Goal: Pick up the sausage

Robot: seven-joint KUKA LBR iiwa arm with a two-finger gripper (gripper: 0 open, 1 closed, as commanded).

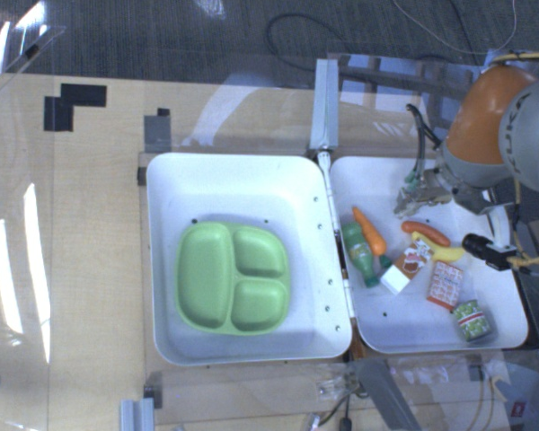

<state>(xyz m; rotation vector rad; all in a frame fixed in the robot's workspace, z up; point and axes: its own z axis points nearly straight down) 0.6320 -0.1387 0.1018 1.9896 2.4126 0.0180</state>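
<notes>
The sausage (427, 233) is a short red-orange link lying in the right bin (377, 330), near its middle right. A yellow banana (446, 253) lies just below it. My gripper (420, 201) hangs at the end of the grey arm, just above and a little left of the sausage, apart from it. Its fingers look open and hold nothing.
The right bin also holds an orange carrot (369, 229), a green bottle (360, 255), a white block (395, 280), a small brown-red item (415, 259), a red-white packet (446, 285) and a green can (472, 321). A green divided plate (234, 277) sits in the left bin (171, 196).
</notes>
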